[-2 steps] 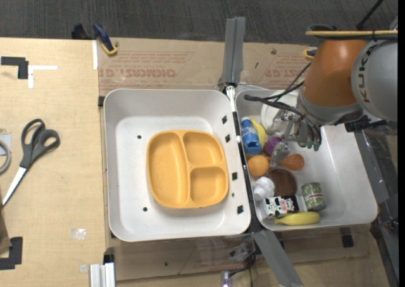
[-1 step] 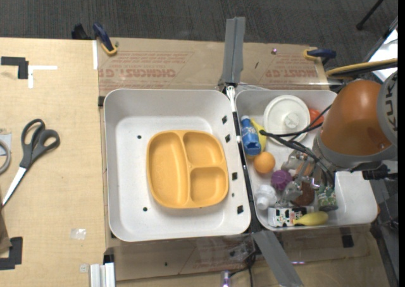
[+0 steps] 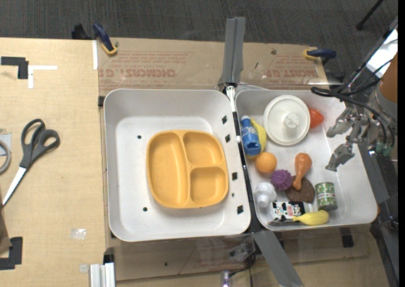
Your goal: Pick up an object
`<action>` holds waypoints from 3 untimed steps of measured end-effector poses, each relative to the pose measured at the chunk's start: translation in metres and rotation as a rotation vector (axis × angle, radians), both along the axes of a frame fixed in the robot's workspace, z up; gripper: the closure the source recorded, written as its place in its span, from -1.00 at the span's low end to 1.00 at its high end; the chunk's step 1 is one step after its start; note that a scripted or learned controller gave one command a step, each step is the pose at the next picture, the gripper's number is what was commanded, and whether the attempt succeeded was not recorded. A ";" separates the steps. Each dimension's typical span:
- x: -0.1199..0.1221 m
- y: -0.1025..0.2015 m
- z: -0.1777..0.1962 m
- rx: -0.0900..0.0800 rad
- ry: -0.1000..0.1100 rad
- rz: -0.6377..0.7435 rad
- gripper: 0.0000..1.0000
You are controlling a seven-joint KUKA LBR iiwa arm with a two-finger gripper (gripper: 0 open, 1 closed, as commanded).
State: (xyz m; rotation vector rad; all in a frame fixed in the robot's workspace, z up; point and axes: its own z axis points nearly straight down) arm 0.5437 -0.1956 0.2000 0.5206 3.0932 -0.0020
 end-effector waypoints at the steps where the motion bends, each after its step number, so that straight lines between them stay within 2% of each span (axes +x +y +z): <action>1: 0.001 0.016 -0.106 0.000 -0.002 0.024 -1.00; 2: 0.006 0.075 -0.106 0.003 0.001 -0.145 -1.00; 3: -0.004 0.007 -0.004 0.001 0.000 -0.231 -1.00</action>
